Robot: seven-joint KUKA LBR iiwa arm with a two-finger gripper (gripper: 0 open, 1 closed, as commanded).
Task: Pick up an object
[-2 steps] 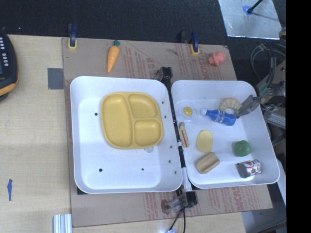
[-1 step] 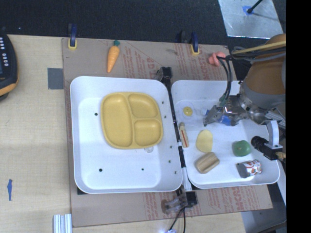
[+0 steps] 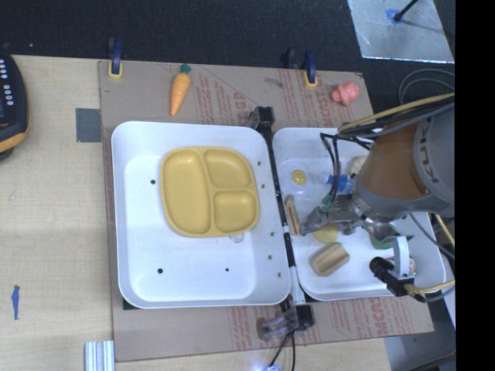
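My gripper (image 3: pixel 328 221) is low in the right bin (image 3: pixel 309 149), near its left-middle, with the grey arm and its orange band (image 3: pixel 394 168) reaching in from the right. Right under the gripper lies a pale yellow object (image 3: pixel 326 234), partly hidden by it. A tan cylinder-shaped piece (image 3: pixel 329 259) lies just in front of it. A brown stick (image 3: pixel 291 212) rests along the bin's left wall. A small yellow round piece (image 3: pixel 298 178) sits further back. A green item (image 3: pixel 380 243) peeks out under the wrist.
The left bin (image 3: pixel 139 277) holds a yellow divided plate (image 3: pixel 209 190). A toy carrot (image 3: pixel 179 90) and a pink toy (image 3: pixel 346 93) lie on the cardboard behind the bins. Clamps (image 3: pixel 115 59) hold the board's far edge. Black cables run by the arm.
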